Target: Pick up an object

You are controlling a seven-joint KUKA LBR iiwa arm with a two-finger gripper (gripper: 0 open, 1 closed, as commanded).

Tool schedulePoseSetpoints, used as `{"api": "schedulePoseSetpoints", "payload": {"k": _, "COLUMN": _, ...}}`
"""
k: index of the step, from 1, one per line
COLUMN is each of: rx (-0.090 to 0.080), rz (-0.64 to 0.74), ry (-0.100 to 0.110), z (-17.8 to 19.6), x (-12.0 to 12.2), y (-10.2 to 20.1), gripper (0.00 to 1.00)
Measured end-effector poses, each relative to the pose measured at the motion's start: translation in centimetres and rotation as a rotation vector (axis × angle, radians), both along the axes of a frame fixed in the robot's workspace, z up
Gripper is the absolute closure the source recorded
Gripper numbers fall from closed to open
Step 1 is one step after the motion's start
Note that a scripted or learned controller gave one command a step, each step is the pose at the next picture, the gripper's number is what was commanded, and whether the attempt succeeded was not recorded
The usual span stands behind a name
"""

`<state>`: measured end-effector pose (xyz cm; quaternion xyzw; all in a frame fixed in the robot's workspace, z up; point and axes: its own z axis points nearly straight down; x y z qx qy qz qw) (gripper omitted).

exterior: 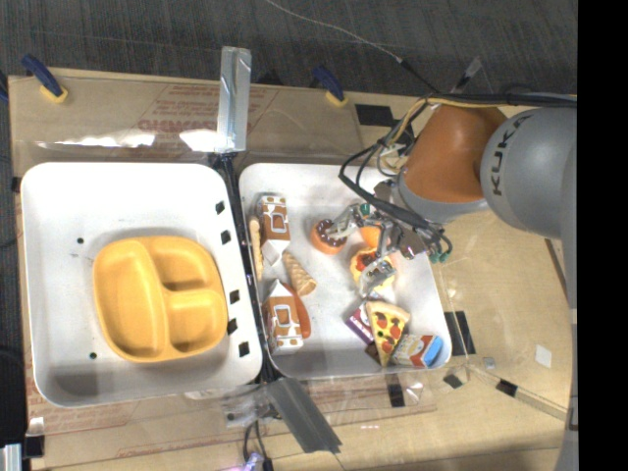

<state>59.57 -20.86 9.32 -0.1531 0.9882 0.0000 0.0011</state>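
Several toys crowd the right bin [294, 361] where the gripper [378, 253] hovers low, jaw state unclear, likely descending and needing to close on one toy.

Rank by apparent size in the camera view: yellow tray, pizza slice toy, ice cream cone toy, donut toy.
1. Yellow tray, by far the largest.
2. Pizza slice toy.
3. Ice cream cone toy and donut toy look alike in size; the arm partly covers the donut, so I won't rank them.

Robotics lab; taped bench [510, 400], clamps [44, 78], cables [294, 13], toy-filled bin [324, 361].
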Motion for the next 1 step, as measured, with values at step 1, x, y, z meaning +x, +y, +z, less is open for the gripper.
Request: {"api": "schedulePoseSetpoints", "payload": {"k": 1, "rx": -0.001, "rz": -0.075, "ry": -0.001, "z": 0.06, "x": -0.16, "y": 0.77, "gripper": 0.00}}
